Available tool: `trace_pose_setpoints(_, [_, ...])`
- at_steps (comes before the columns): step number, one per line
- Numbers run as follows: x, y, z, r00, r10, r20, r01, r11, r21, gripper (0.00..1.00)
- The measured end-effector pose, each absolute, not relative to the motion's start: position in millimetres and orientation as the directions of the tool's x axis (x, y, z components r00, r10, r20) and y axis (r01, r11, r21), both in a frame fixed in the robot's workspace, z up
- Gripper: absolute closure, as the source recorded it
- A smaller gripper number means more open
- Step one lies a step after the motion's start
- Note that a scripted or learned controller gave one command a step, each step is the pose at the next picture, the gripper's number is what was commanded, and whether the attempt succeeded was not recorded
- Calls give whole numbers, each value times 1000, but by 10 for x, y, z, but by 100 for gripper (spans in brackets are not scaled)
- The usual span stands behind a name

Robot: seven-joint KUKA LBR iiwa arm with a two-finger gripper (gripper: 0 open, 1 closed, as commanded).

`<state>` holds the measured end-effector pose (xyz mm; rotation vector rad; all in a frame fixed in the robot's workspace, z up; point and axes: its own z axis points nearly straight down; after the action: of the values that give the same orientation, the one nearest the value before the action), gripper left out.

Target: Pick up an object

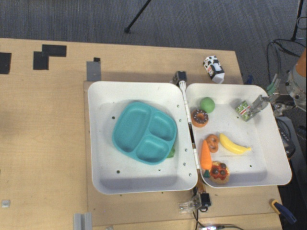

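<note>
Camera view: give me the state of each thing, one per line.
Gripper: over right bin's far right, at the green box.
Green box: tilted, by the fingertips.
Teal tray: in left bin, askew.
Banana: lying flat.
Carrot: along the divider.
Green ball: resting free.
Cow carton: outside the bins, tipped.

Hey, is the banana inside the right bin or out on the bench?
Inside. The banana lies flat on the floor of the right bin, within its white rim, beside a small orange toy.
</note>
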<state>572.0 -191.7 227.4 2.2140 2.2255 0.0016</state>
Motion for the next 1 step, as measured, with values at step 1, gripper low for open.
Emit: trace_pose_setpoints(1, [6415, -2043, 857, -120, 993, -1, 993, 120, 6, 0])
